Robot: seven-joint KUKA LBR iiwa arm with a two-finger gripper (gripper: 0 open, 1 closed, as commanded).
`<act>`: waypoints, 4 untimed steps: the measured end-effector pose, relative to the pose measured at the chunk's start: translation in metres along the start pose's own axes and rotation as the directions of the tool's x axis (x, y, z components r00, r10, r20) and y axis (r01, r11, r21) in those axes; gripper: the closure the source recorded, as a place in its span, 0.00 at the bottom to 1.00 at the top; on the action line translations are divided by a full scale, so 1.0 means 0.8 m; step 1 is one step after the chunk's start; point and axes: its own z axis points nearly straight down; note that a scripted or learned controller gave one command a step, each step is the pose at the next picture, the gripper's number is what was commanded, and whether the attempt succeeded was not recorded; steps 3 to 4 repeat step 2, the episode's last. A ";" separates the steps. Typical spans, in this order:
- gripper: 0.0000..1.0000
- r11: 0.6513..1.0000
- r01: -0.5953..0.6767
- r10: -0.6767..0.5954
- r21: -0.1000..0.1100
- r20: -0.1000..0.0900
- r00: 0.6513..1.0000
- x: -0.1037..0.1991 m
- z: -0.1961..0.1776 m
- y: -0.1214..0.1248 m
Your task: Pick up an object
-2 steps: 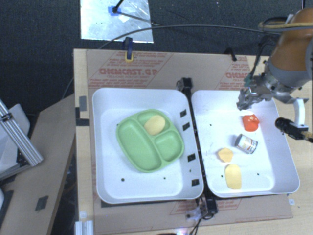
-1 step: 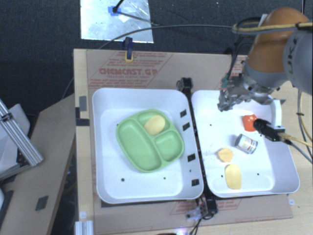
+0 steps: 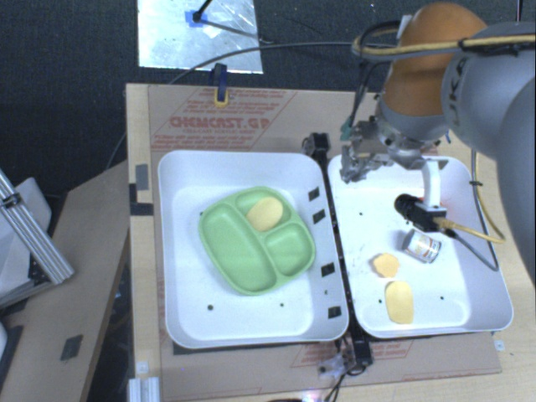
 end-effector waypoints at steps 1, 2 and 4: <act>1.00 1.000 -0.001 0.001 0.003 0.000 1.000 0.068 0.017 -0.002; 1.00 1.000 -0.001 0.001 0.000 -0.001 1.000 0.123 0.017 0.006; 1.00 1.000 -0.001 0.001 0.000 -0.001 1.000 0.123 0.017 0.006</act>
